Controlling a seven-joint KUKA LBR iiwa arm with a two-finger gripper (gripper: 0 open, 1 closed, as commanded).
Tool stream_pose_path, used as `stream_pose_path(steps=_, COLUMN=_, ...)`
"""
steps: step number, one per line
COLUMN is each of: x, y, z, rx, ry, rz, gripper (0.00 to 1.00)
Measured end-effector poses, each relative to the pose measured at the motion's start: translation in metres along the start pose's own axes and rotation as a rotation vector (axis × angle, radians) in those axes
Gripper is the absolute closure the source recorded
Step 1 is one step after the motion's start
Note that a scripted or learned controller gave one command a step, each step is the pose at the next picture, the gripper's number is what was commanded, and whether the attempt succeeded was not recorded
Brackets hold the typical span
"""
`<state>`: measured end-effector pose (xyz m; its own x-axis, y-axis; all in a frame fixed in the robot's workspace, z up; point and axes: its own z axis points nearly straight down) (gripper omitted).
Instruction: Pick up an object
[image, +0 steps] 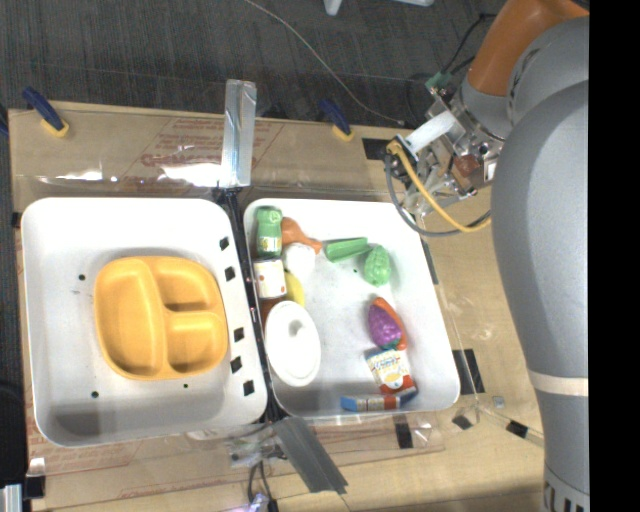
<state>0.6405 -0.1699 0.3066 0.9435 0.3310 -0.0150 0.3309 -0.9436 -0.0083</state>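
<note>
Gripper (452, 160) above right bin's (435, 300) far corner, finger gap impossible to tell. Inside: glossy purple eggplant (384, 323), bumpy green piece (377, 265), round white lid (293, 343). Left bin (40, 300): 3-part yellow plastic tray (160, 316).

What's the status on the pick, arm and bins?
Pincer above right bin's far corner, nothing seen held. Purple oval toy, green toy, white round lid lying in right bin. Yellow divided tray in left bin.
</note>
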Motion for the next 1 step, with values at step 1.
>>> stream_pose_path(steps=1, x=0.0022, y=-0.0023, z=-0.0053, rx=0.003, ry=-0.008, rz=-0.011, gripper=1.0)
